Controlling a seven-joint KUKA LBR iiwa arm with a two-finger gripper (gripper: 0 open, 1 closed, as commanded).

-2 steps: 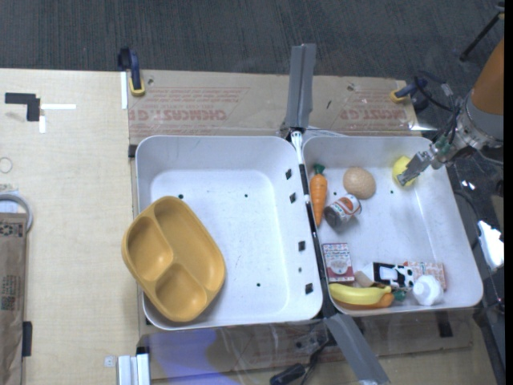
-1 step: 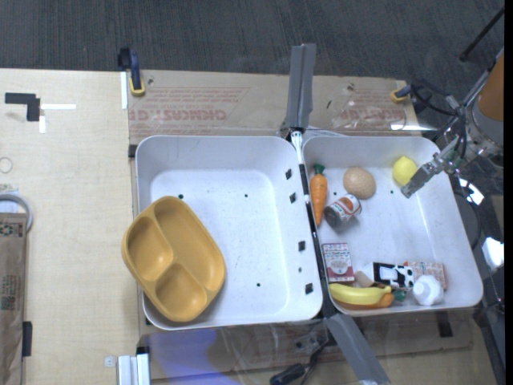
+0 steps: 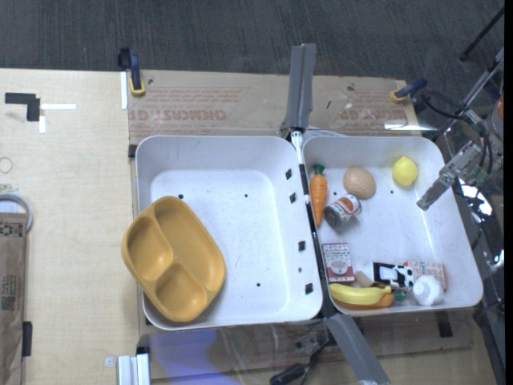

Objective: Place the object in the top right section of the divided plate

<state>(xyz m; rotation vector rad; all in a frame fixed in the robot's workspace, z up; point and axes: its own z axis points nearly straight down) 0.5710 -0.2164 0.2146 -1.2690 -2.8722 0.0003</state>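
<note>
The plate (image 3: 172, 261) is lying in the left bin (image 3: 216, 155), pushed toward that bin's lower left corner and overlapping its left rim. It is a yellow-tan divided dish with three sections, sitting at a slant, and nothing is resting in any of them.

The loose objects are all sitting in the right bin (image 3: 377, 143). A carrot (image 3: 318, 195) is lying along the bin's left wall, green top pointing up the view. Just beside it a small can (image 3: 344, 210) is lying on its side, and a brown egg-shaped item (image 3: 360, 183) is touching the can from above. A lemon (image 3: 405, 171) is sitting near the upper right, apart from the others. A small red-and-white box (image 3: 338, 261) is lying lower down by the left wall. Along the bottom edge a banana (image 3: 361, 294) is lying crosswise, with a black-and-white cow figure (image 3: 394, 275) just above it and a white lumpy item (image 3: 427, 289) to its right, next to a flat packet (image 3: 433, 269).

The gripper (image 3: 433, 192) is hanging over the right bin's right side, angled down and to the left, well apart from the lemon. Nothing is showing between its fingers, but whether they are spread or together is too unclear to tell.
</note>
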